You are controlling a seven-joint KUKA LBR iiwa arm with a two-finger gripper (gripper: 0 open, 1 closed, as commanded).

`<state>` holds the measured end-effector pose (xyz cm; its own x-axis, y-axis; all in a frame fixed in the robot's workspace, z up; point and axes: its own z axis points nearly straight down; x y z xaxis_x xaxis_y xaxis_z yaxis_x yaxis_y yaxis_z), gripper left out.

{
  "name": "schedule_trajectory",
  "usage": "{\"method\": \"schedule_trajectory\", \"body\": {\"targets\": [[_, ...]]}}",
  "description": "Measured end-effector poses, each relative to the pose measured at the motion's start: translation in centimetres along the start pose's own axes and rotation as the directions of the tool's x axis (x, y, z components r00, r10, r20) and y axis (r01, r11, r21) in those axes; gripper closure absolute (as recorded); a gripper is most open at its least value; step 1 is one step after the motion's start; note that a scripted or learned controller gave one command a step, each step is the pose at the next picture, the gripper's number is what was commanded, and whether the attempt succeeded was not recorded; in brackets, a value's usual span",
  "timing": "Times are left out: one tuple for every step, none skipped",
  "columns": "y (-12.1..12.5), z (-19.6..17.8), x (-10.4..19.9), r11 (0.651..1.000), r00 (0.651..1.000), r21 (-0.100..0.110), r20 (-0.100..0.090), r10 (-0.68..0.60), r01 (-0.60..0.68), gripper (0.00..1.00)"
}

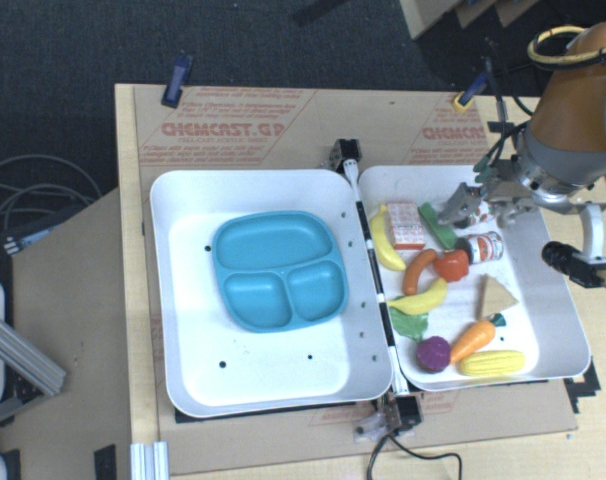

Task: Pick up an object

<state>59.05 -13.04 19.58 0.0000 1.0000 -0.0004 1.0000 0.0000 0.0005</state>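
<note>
Counter (283,118): a board with red print that carried two shallow white bins side by side.
Left bin (183,358): held a blue divided plate (279,270) near its middle, nothing else I could make out.
Right bin (563,318): crowded with toy food from its far edge to its near edge.
Arm (575,108): reached in over the right bin's far right corner, orange band showing above the wrist.
Claw (470,206): hung low over the far part of the right bin; whether it was open or closed I could not tell, and nothing could be seen gripped in it.
Nearest things: a green piece (442,231) lay just beside the claw on its near-left side, partly under it; a small can (486,248) with a red label lay just toward the near edge from it.
Key relation: the can lay on its side, long axis roughly left to right across the bin, touching or nearly touching a red tomato (452,264). I judged it the likeliest target, a short drop away.
Further off: a yellow banana (383,243) along the left wall, a red-and-white box (406,225), an orange piece (418,268), a tan wedge (497,295), a carrot (473,338), a corn cob (493,364) and a purple ball (433,352) toward the near edge.
Hard to make out: the claw's tips blurred into the grey linkage, the green piece's far end was covered, and the arm was cut off at the right.
</note>
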Motion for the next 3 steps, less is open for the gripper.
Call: {"method": "schedule_trajectory", "body": {"targets": [[4.6,9.0,-0.2,1.000,1.000,0.002,-0.001,0.000,0.000,0.00],[6.8,11.2,-0.2,0.999,1.000,0.043,-0.007,0.011,-0.011,0.00],[6.5,10.3,-0.7,0.998,1.000,0.054,0.002,0.012,-0.012,1.00]]}}
